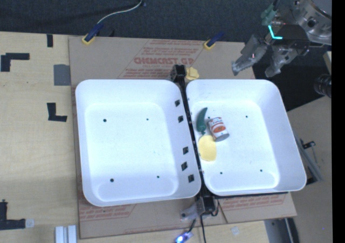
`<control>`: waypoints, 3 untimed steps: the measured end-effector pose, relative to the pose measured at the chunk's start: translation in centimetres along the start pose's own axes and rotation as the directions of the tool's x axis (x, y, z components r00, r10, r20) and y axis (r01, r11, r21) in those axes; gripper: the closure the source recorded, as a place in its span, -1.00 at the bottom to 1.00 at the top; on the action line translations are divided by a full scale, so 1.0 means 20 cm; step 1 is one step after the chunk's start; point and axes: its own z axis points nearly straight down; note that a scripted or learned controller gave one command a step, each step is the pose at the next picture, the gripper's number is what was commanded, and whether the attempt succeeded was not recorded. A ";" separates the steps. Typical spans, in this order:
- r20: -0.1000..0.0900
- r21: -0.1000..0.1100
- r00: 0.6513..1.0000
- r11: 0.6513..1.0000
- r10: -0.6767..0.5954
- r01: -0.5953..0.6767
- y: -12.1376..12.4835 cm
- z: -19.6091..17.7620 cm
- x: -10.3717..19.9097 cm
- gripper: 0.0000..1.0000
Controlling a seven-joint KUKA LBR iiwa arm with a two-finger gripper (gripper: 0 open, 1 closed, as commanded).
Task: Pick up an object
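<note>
My pincer (pixel 261 60) hangs wide and holding nothing at the upper right, above the right bin's (pixel 272 177) far rim. The can (pixel 218 128), green piece (pixel 201 119) and yellow piece (pixel 207 148) huddle by the divider; I may nudge neighbours or strike the wall.

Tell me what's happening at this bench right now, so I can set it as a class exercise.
A robot arm's gripper hangs above the far right corner of the right bin, fingers spread and holding nothing. Three things lie near that bin's left wall: a small red-and-white can, a green item and a yellow lemon-like piece. The left bin sits alongside.
</note>
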 end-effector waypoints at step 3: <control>0.001 0.000 1.000 1.000 -0.002 0.002 0.00 -0.10 0.00 1.00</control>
